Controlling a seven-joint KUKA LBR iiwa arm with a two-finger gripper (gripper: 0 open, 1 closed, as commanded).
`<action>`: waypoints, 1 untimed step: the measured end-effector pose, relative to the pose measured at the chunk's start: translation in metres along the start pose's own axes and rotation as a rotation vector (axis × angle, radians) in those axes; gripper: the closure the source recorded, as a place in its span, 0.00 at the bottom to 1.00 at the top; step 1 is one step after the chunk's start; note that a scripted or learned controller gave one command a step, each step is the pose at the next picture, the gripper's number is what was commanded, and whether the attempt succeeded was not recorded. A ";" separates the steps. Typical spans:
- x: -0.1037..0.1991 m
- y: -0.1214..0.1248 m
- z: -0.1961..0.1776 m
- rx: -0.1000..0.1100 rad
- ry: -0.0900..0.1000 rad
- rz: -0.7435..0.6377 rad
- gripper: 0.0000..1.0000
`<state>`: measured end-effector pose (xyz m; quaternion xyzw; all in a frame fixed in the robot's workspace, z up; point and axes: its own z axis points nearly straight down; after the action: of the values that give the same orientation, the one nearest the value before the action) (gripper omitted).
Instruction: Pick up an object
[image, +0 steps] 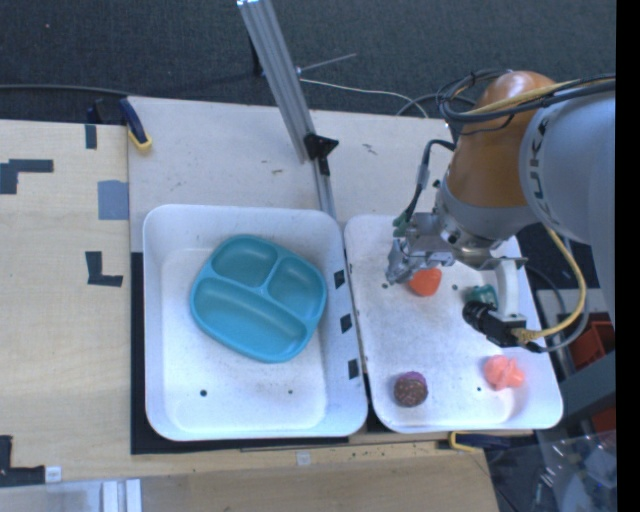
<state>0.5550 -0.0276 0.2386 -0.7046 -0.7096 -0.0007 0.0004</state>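
Gripper: hangs low over the upper part of the right bin, near its left wall. I cannot tell how far the jaws stand apart, nor whether anything sits between them; the wrist hides that.

Orange piece: nearest item to the gripper, lying just beside it, to its right and a little toward the near edge. I judge it the likeliest pick. It may be touching the fingers; I cannot say. Small, rounded, orange-red, somewhat stubby, with no clear long axis that I can read; part of it sits under the tool.

Brown ball: near the bin's front edge, well apart from the gripper. Round, dark, speckled.

Pink lump: front right of the same bin, well apart. Soft-looking, irregular.

Blue plate: divided, lies in the left bin, tilted to the bin's sides.

I reckon a short shift rightward and toward me would centre the tool over the orange piece.
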 end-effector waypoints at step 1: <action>0.051 0.027 0.014 0.002 -0.001 0.000 1.00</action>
<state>0.5817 0.0232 0.2245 -0.7048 -0.7095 0.0002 0.0008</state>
